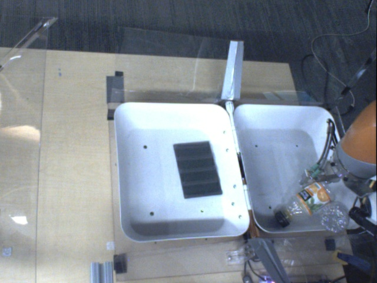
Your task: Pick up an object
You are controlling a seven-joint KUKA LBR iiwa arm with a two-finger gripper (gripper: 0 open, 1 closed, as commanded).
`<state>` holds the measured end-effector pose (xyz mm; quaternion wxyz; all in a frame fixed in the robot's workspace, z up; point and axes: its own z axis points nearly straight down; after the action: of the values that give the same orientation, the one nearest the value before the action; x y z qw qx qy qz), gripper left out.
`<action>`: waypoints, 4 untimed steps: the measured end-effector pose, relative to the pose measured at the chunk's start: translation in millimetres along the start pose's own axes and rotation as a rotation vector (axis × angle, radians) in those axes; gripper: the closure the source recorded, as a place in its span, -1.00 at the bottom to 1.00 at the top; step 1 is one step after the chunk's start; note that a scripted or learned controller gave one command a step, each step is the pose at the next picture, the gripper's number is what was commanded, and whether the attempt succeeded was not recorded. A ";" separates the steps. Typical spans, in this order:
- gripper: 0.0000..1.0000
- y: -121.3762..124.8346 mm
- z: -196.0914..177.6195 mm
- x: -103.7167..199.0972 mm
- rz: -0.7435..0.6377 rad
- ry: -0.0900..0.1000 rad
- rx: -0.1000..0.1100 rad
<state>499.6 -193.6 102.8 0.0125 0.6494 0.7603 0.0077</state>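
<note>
While the grey arm with its orange band (360,135) reached in from the right, its gripper (323,174) hung over the right white bin (277,134), and I could not tell its state. Just beside it, near the bin's front right corner, lay a clear plastic bottle with an orange label and dark cap (300,203). A dark ribbed rectangular pad (197,169) lay flat in the left white bin (135,158).

Arm (360,139) cut off by right edge; hand hidden.
</note>
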 end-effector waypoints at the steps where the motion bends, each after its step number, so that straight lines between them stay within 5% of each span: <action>1: -1.00 -0.4 0.2 0.0 0.000 0.000 0.001; 3: -1.00 -12.5 -6.1 -9.8 0.166 0.006 0.023; 4: -1.00 -10.7 13.3 -8.3 0.045 0.004 0.016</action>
<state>490.7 -203.5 89.4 0.0057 0.6666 0.7454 0.0029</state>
